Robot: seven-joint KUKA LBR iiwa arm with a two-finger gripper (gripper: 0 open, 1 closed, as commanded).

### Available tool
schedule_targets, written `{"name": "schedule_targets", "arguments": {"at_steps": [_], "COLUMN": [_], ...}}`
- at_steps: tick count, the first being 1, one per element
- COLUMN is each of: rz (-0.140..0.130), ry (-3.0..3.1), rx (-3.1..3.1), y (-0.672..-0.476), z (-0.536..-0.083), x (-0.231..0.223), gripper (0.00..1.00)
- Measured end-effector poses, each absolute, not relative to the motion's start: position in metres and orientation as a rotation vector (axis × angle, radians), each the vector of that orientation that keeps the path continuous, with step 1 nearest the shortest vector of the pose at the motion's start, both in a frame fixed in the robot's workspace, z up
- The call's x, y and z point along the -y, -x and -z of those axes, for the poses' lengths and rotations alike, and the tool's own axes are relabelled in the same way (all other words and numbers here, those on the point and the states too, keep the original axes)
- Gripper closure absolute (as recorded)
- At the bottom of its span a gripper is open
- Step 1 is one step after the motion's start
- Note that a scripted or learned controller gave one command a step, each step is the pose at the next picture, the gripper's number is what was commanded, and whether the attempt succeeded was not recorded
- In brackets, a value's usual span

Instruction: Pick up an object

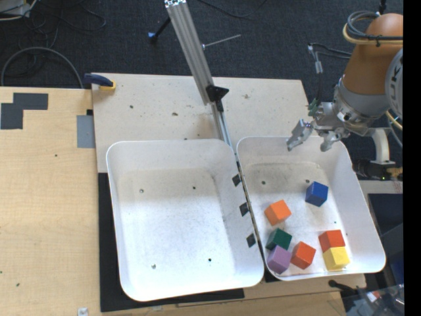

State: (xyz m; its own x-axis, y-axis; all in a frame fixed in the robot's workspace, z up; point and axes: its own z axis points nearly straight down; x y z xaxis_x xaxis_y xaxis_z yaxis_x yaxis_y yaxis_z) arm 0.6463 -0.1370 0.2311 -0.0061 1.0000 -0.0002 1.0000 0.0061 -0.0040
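Bench: pale board (164, 104) on dark carpet, carrying two white bins side by side; a slanted aluminium rail (194, 51) crosses above the divide.
Targets: seven cubes, all in the right bin (358, 196), clustered toward its near end.
Blue cube (316, 193): stands apart from the others, nearest the gripper; judged the easiest pick because its sides are free.
Orange cube (278, 211): alone, near the bin's left wall.
Cluster: green (280, 237), purple (279, 258) and a second orange (303, 255) touch; red (331, 239) and yellow (336, 257) touch. Crowding leaves little finger room.
Left bin (118, 176): holds no cubes.
Gripper (313, 137): hangs above the right bin's far rim, fingers spread apart, nothing between them.
Arm (371, 64): reaches in from the right, raised, so the cubes stay unobstructed.
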Motion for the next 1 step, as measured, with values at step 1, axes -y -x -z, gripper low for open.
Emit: {"name": "schedule_targets", "arguments": {"at_steps": [1], "rz": [0.007], "ry": [2.224], "rx": [2.228], "y": [-0.6423], "z": [-0.3239], "x": [0.1341], "gripper": [0.00]}}
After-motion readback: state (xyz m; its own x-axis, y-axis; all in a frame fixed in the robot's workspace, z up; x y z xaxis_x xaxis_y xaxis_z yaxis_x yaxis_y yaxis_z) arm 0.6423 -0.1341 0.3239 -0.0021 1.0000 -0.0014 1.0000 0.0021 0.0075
